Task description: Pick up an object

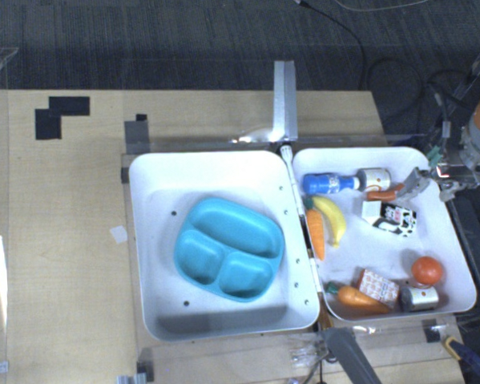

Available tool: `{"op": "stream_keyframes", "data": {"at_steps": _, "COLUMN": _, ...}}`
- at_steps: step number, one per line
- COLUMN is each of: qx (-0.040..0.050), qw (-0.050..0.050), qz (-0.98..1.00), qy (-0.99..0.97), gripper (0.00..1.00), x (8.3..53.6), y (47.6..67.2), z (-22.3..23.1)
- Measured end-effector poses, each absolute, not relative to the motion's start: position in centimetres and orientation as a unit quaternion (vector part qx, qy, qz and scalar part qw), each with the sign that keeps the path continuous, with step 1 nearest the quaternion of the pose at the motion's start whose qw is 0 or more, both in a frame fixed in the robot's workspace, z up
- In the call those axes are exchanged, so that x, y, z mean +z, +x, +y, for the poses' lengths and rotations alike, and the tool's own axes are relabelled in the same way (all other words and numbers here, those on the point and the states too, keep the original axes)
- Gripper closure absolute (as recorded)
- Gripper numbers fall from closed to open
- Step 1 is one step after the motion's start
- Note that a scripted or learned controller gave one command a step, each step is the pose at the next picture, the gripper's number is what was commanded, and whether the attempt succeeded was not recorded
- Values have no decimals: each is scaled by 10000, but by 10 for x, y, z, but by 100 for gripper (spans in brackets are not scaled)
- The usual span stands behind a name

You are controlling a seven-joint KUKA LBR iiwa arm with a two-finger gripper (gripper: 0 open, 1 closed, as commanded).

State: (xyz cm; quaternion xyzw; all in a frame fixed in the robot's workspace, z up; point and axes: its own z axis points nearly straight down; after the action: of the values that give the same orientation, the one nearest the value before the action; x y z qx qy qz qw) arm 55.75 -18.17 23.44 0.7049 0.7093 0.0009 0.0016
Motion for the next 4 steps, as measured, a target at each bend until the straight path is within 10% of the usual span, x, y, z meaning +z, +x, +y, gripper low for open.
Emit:
{"op": "stream_keyframes", "data": {"at_steps": 1, "qx": 16, "qw": 20, "qz": 5818, "qy": 8133, "gripper": 0, "x": 253, "y": 561, "z": -151}}
{"op": "stream_keyframes", "data": {"at_steps": 2, "qx": 28, "qw": 38, "qz": 5857, "qy": 8105, "gripper": 100, "x": 264, "y": 563, "z": -150}}
{"op": "stream_keyframes", "data": {"at_steps": 3, "qx": 26, "qw": 22, "qz": 5313, "qy": 8471, "gripper": 100, "x": 389, "y": 540, "z": -79}}
{"op": "stream_keyframes", "data": {"at_steps": 4, "qx": 2, "qw": 7, "qz": 5127, "qy": 8586, "gripper": 100, "x": 312, "y": 586, "z": -103}}
